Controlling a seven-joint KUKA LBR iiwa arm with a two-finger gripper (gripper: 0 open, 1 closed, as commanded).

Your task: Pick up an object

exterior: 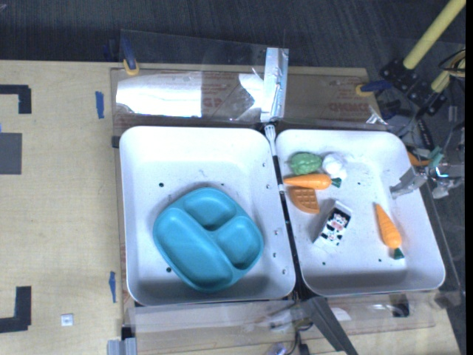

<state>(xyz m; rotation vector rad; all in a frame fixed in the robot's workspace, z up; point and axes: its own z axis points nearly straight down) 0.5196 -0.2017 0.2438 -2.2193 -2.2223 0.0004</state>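
- The jaws (411,183) hang at the right rim of the right-hand shallow white bin (355,272), a pale metal finger jutting in from the cabling at the frame's right; whether they stand apart or together cannot be told, and nothing shows between them.
- Nearest them lies a small orange toy carrot with a green stem end (388,230), just below and inward. By judgement it is the readiest thing to pick, since it lies alone on bare bin floor with room on both flanks.
- Its long axis runs steeply, from upper left to lower right, with the green stem end at the lower right near the bin wall and the orange tip toward the jaws. A grip across the narrow middle looks most apt.
- Further in sits a small black-and-white box-like toy (334,226), tilted and apart from the rest.
- At the bin's upper left several things crowd together: a second orange carrot (307,181) lying nearly level with its tip to the left, a green leafy toy (305,161) above it, a white piece (335,167) beside, and a tan waffle-like wedge (304,199) just below. Packed so, they would likely be harder to seize singly.
- The left white bin (148,161) holds a turquoise plastic divided plate (207,237).
- Both bins rest side by side on the pale wooden bench (59,198).
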